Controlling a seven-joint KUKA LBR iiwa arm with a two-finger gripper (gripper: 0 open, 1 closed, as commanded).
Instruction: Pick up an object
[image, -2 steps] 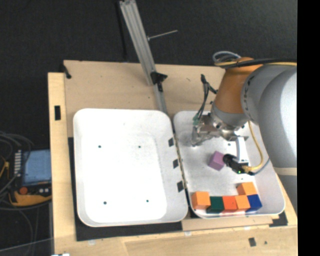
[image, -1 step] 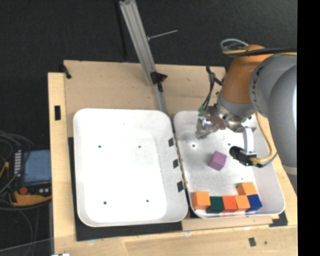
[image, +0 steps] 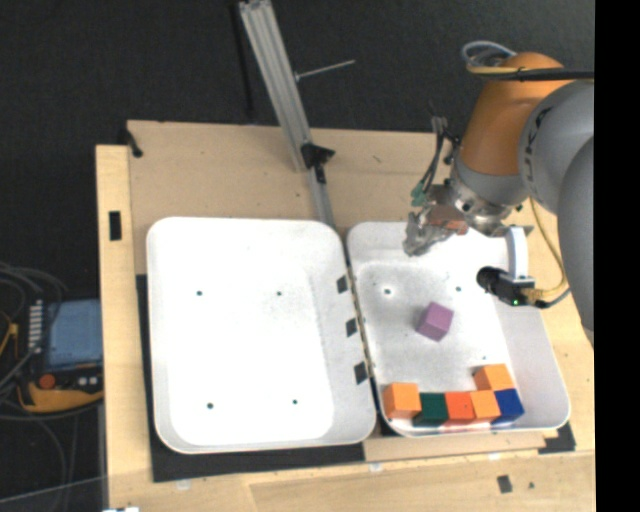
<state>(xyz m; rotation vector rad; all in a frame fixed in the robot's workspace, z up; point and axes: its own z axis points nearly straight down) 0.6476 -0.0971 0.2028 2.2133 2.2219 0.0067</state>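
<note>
Honestly can't tell how open my gripper is; it hangs over the right bin, apart from the purple cube.

Purple cube stands clear — blocks crowd near wall.

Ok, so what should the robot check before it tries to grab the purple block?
1. Purple block alone, nothing touching it: ok.
2. Gripper above the block: not ok, it sits toward the right bin's far edge.
3. Fingers open wide enough: cannot tell.
4. Gripper carrying nothing already: cannot tell.
5. Row of orange, green and blue blocks away from the purple block: ok, they lie along the near edge.
</note>
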